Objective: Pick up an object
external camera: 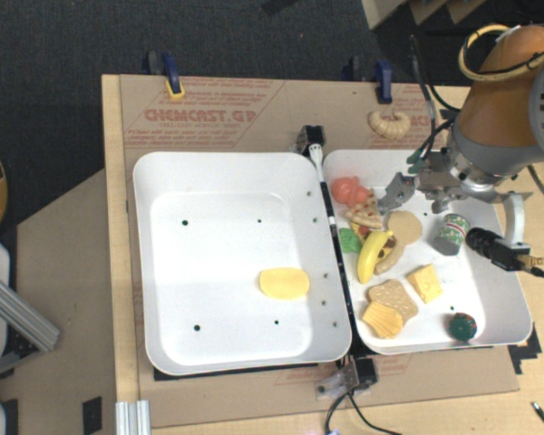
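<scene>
My gripper (pixel 417 198) hangs over the back of the right bin (pixel 503 320), its two fingers spread apart and nothing between them. One grey finger (pixel 398 189) points down-left toward a tan round piece (pixel 404 227). Around it lie a red tomato-like toy (pixel 348 189), a pretzel-like piece (pixel 364 214), a yellow banana (pixel 373 255) and a small green-labelled can (pixel 451 234). Nearer the front are a cheese wedge (pixel 426 283), a brown cracker (pixel 393 294), an orange cracker (pixel 382 319) and a green-and-red ball (pixel 462 326). A yellow lemon-like toy (pixel 284 284) lies alone in the left bin (pixel 163 243).
A green piece (pixel 349 240) sits against the divider between the bins. A black part (pixel 494 247) juts from the arm over the right bin's right side. A beige ring (pixel 389 122) rests on the cardboard behind the right bin. Blue clamps (pixel 171 72) hold the board's back edge.
</scene>
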Available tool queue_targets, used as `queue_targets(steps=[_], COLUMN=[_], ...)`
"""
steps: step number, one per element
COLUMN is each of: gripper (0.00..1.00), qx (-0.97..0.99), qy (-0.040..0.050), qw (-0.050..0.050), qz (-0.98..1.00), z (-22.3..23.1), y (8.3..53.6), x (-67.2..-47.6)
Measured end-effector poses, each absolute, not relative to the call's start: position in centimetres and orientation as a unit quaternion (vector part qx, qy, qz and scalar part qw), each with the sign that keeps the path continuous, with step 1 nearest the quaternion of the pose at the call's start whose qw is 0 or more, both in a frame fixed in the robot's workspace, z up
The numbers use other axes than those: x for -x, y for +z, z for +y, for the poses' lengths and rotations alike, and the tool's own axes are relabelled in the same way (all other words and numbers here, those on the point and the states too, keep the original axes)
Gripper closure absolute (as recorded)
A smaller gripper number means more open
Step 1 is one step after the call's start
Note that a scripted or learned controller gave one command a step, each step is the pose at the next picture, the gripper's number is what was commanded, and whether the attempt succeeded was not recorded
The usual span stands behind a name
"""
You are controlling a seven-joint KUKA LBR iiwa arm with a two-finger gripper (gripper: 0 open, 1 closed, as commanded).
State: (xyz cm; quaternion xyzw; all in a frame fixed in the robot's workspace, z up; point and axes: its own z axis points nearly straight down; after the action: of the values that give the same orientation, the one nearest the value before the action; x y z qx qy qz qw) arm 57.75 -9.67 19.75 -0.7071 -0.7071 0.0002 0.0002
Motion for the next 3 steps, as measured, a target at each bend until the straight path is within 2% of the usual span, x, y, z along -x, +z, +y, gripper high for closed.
queue_targets(steps=[1,2,3], gripper=[0.00,0.00,1.00], qx=[0.708,0.708,0.708], qy=[0.0016,-0.0016,-0.0019], qw=[0.002,0.000,-0.003], qz=[-0.707,-0.706,-0.706], z=[-11.4,-12.8,-12.9], y=[14.2,8.5,9.8], x=[-58.7,-59.3,-59.4])
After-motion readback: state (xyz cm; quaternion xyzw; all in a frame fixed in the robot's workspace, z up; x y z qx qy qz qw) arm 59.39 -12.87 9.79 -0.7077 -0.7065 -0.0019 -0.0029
